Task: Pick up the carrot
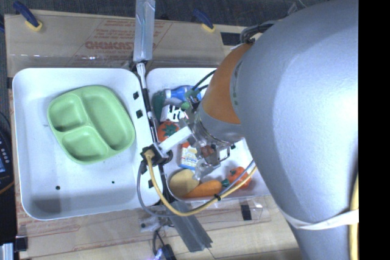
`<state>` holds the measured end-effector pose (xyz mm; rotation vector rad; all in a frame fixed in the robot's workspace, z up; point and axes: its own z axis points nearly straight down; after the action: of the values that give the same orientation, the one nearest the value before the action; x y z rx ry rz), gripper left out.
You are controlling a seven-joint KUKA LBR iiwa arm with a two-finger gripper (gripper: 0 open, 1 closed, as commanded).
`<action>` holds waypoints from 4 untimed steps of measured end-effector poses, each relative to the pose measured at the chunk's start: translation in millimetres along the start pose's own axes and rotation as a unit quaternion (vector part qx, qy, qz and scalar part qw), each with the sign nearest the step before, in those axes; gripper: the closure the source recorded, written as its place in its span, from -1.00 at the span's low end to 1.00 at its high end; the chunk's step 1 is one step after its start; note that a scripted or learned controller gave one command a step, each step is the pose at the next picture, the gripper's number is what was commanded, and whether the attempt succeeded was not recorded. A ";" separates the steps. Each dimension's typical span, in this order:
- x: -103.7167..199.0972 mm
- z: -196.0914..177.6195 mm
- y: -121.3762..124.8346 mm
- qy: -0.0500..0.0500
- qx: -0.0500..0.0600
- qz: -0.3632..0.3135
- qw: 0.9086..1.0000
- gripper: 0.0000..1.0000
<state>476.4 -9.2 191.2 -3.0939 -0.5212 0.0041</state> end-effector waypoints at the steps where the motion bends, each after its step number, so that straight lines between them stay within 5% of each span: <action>1: -0.8 0.4 2.6 0.001 -0.002 0.057 0.998 -1.00; 2: 0.6 0.3 21.4 0.000 -0.001 0.063 0.998 -1.00; 3: -24.9 79.7 91.8 0.008 -0.004 0.023 1.000 -1.00; 4: -37.1 91.2 139.0 0.013 -0.006 0.022 1.000 -1.00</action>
<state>486.6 -152.4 99.4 -3.1112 -0.4537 -0.0399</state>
